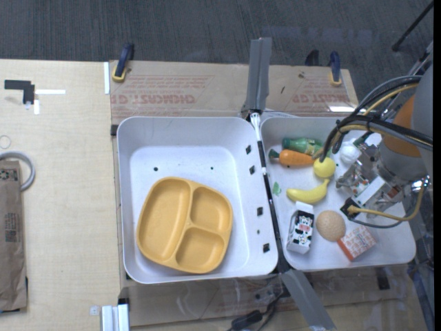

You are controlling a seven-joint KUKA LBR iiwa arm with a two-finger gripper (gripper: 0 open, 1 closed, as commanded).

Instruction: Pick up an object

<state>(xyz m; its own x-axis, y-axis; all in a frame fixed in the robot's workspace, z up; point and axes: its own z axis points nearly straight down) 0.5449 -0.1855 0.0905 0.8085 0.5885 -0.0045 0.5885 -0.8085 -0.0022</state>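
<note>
You cannot tell whether the gripper (pixel 353 185) is open or closed; cables and its own body hide it. It hangs low over the right bin (pixel 400 257), toward that bin's right side. Just left of it you see a banana (pixel 310 193), with a lemon (pixel 324 167) above. Below it lie a brown ball (pixel 331 225), a small milk carton (pixel 300 231) and an orange-red packet (pixel 357 243). Near the bin's top sit a carrot (pixel 295 158) and a green bottle (pixel 303 144). The left bin (pixel 131 150) holds a yellow divided plate (pixel 185 224).
</note>
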